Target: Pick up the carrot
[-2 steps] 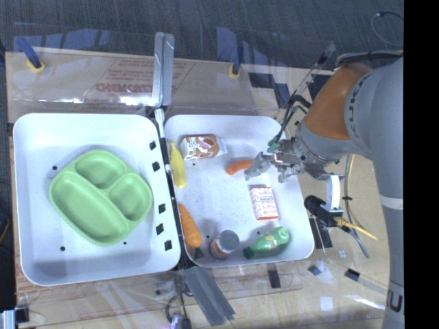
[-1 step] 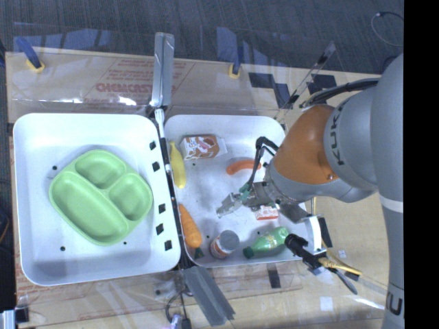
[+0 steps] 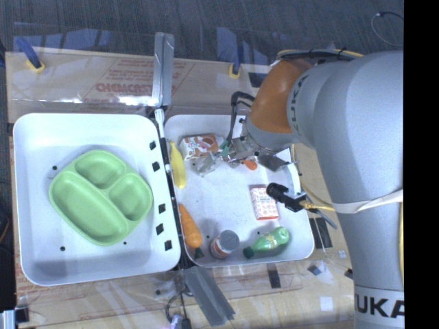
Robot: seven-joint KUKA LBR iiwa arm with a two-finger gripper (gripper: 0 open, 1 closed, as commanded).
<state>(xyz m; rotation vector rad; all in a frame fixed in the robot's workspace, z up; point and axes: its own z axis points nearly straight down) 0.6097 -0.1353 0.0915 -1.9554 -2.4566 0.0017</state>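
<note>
Where bins meet, carrot [image 3: 191,228] in right bin [image 3: 226,123]

Orange carrot [image 3: 190,229], green tray [image 3: 101,195], white bins [image 3: 41,266].

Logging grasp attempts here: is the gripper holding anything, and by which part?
Cannot be told: the gripper sits low in the right bin, far from the carrot lying untouched at the bin's left wall.

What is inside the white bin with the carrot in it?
The right bin holds the carrot, a banana, a snack packet, a small box, a can and a green bottle. The arm covers the far right corner.
</note>
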